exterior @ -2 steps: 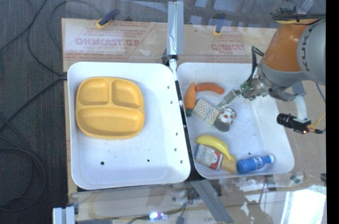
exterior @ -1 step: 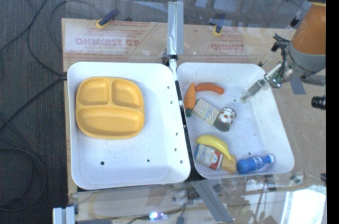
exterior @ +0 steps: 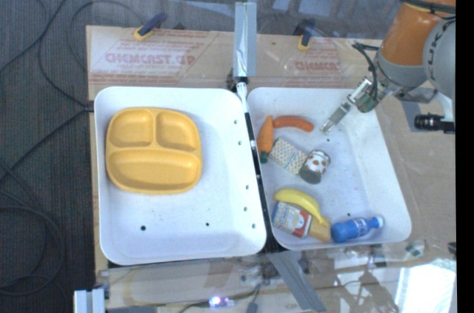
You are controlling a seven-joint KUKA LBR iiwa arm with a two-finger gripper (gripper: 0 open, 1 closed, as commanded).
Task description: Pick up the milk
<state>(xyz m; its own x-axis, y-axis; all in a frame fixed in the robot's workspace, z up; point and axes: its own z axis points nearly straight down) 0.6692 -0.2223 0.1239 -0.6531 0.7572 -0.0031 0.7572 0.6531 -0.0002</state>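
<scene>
From the fixed camera above the bench, the grey arm with its orange band [exterior: 415,30] reached in from the right, its gripper [exterior: 329,124] poised over the upper part of the right bin [exterior: 385,156]. Its slim tips looked drawn close together, with nothing between them.

The milk [exterior: 297,157], a small checkered carton lying tilted on its side, sat near the middle of that bin, down and to the left of the gripper and apart from it. A round can [exterior: 317,166] touched the carton's right end. An orange carrot [exterior: 265,135] lay just beside the carton's upper left corner, against the bin's left wall, and a sausage [exterior: 293,123] rested just above the carton, between the carrot and the gripper.

Lower in the same bin, a banana [exterior: 299,202] lay across a juice box [exterior: 295,221], with a blue bottle [exterior: 355,228] on its side at the bottom right corner.

The left bin [exterior: 148,230] carried a yellow divided tray [exterior: 154,149] in its upper left part.
</scene>
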